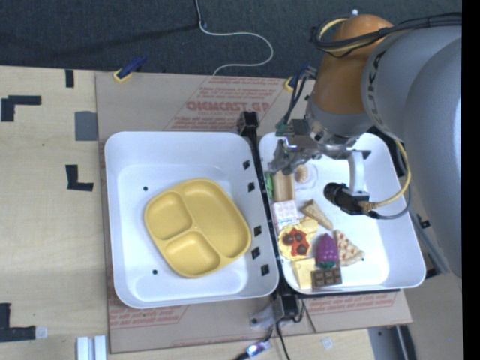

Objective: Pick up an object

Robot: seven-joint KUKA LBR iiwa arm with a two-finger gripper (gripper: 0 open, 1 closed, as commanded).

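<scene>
My gripper (287, 161) hangs low over the far left part of the right bin (397, 265), under the orange band of the arm. Just below it lies a tan stick-like piece (283, 187), and a small round pale item (303, 175) sits beside it. Nearer the front lie several toy foods: a white packet (286, 212), a red strawberry tile (295, 241), purple grapes (326, 250), a pizza slice (346, 247), a wedge (318, 216), a yellow cheese block (301, 273) and a brown chocolate square (326, 277).
The left bin (127, 171) holds a yellow divided plate (196, 226). Black clips line the shared wall between the bins (259, 201). The arm's grey body covers the right bin's far right side. A white cable (240, 40) lies beyond the bins.
</scene>
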